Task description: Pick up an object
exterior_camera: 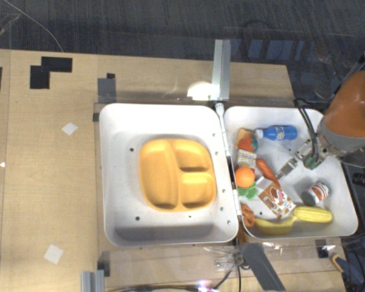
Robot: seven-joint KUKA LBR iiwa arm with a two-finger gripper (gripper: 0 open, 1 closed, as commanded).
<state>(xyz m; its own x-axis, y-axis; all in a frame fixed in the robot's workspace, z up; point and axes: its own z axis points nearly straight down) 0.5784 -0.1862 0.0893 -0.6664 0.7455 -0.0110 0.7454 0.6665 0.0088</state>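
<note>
The right bin [347, 190] holds several toy items. A blue bottle [277, 132] lies at the back, and an orange ball [245, 177] sits by the left wall. A carrot [266, 169] lies beside a brown snack packet [276, 202]. Along the front wall lie a yellow corn cob [312, 214] and a banana [274, 225], with a small red and white can [317, 193] behind the corn. My gripper [286, 168] reaches in from the right and hangs over the bin's middle, just right of the carrot. Nothing shows in it.
The left bin [118, 163] holds a yellow divided tray [176, 172]. A metal post [221, 72] stands behind the wall between the bins. More small toys [246, 148] crowd the right bin's left wall. The arm's orange band [351, 109] hangs over the right bin's far right corner.
</note>
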